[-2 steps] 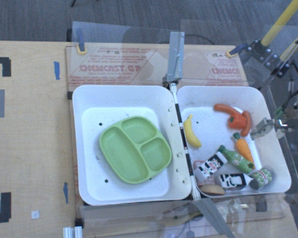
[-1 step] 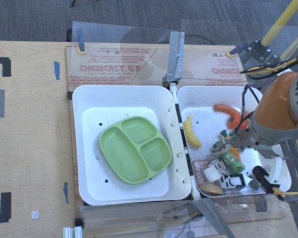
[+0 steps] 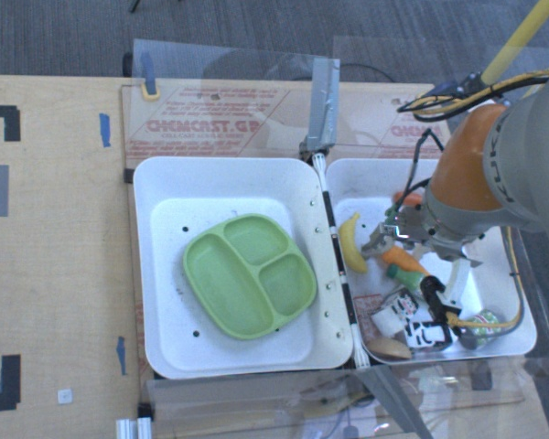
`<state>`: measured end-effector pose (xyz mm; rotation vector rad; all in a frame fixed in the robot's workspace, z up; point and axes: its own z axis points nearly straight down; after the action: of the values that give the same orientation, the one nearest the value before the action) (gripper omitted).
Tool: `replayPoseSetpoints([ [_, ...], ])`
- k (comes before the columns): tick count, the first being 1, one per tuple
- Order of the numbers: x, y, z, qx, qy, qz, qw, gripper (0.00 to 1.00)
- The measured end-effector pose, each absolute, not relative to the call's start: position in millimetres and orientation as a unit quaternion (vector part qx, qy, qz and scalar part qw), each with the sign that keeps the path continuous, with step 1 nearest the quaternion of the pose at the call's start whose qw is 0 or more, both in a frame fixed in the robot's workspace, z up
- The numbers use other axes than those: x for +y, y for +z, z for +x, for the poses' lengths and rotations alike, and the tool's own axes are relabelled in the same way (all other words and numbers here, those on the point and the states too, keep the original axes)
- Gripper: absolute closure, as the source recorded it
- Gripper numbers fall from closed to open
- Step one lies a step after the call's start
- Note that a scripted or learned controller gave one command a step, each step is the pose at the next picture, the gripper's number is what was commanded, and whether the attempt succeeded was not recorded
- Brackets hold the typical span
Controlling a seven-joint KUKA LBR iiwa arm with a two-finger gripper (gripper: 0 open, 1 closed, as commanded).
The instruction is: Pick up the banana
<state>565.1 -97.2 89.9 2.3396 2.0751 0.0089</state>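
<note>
Banana (image 3: 349,243) lies just left of my gripper (image 3: 391,236), long axis up-down in frame; can't tell the gripper's state.

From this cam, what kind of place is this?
Likely a robotics lab pick-testing bench: two white bins side by side, clear shields taped behind them, blue tape marks on the wooden top, and toy items, a banana and green divided plate, under the gripper.

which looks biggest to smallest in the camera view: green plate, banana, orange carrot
1. green plate
2. banana
3. orange carrot, partly hidden by the arm, so its place below the banana is unsure
</note>
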Motion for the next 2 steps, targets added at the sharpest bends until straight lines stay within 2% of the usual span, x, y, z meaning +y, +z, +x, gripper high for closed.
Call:
replayPoseSetpoints([
  [1, -104.8, 87.5, 660.9, 0.338, -0.0052, 0.941, -0.002, 0.0],
  [2, -105.5, 88.8, 639.1, 0.626, 0.0, 0.78, 0.001, 0.0],
])
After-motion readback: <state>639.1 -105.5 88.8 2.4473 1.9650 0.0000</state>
